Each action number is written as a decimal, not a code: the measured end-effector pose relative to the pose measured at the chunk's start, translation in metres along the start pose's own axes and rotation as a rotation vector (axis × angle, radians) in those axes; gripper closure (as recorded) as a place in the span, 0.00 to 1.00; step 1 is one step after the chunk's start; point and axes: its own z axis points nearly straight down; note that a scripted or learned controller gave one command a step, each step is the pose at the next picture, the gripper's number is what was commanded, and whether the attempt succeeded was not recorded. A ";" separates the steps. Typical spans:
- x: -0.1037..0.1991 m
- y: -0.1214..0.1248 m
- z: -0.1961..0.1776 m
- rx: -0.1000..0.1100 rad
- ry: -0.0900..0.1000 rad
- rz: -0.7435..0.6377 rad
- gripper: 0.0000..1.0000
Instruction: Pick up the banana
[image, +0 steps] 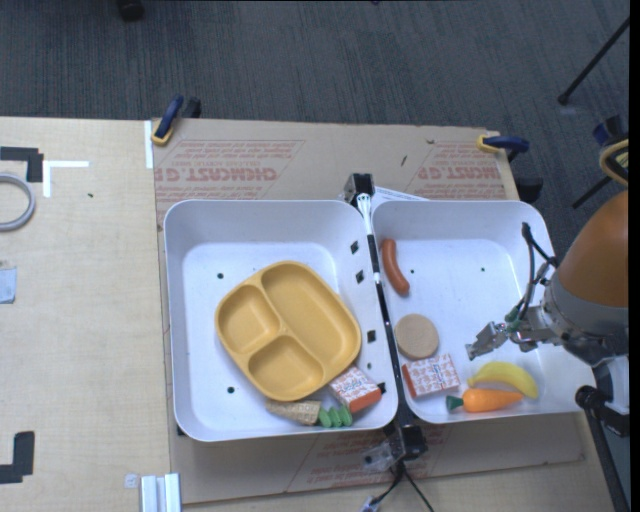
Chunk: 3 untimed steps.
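Note:
The yellow banana (506, 376) lies near the front of the right bin (455, 235), just above an orange carrot (487, 400). My gripper (487, 341) hovers right above the banana's left end, its fingers pointing left and parted, with nothing between them. The grey arm with its orange band (600, 255) comes in from the right edge.
In the right bin there are also a sausage (394, 266), a round tan biscuit (417, 336) and a red-and-white box (431, 377). The left bin (190, 330) holds a yellow divided plate (287, 328), a small box, a tan piece and something green at its front.

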 end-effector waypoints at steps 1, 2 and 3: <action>0.000 0.000 0.000 0.000 0.000 0.000 0.00; 0.000 0.000 0.000 0.000 0.000 0.000 0.00; 0.000 0.000 0.000 0.000 0.000 0.000 0.00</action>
